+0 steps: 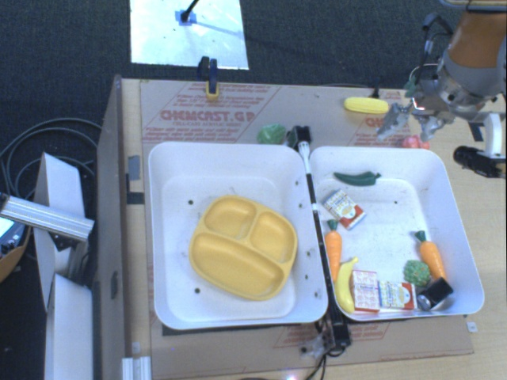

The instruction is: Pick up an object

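My gripper (412, 125) hangs above the bench behind the right bin (455, 212), beyond its far rim. Its fingers (392, 122) are spread open with nothing between them. A small red object (410, 142) lies on the bench just below it. In the right bin lie a green pepper (356, 178), a small printed carton (344, 209), a carrot (333, 248), a banana (345, 285), a flat red-and-white box (382, 293), a broccoli piece (417, 271), a second carrot (431, 256) and a black can (436, 293).
The left bin (170, 212) holds a yellow divided plate (243, 246). A yellow object (366, 104) and a green one (272, 134) rest on the cardboard behind the bins. A black clamp (303, 139) sits between the bins' far corners.
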You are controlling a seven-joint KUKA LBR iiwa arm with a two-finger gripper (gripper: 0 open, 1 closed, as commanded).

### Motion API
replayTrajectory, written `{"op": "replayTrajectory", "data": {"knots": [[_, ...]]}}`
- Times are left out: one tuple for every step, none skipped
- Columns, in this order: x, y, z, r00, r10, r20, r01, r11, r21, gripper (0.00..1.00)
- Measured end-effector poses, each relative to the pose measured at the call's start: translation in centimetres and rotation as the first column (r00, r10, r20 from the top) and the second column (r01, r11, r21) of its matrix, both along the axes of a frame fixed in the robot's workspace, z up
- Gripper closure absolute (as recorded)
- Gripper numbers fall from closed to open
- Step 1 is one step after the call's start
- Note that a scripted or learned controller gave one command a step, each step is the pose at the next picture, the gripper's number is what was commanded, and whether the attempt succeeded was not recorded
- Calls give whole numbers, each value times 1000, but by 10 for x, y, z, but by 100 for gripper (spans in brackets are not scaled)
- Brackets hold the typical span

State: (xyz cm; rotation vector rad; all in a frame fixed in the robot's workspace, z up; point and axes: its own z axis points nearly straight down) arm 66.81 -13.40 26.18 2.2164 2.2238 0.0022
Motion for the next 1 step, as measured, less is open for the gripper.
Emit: {"op": "replayTrajectory", "data": {"knots": [[-59,46,-111,1000,0,-12,0,1000,4,0]]}}
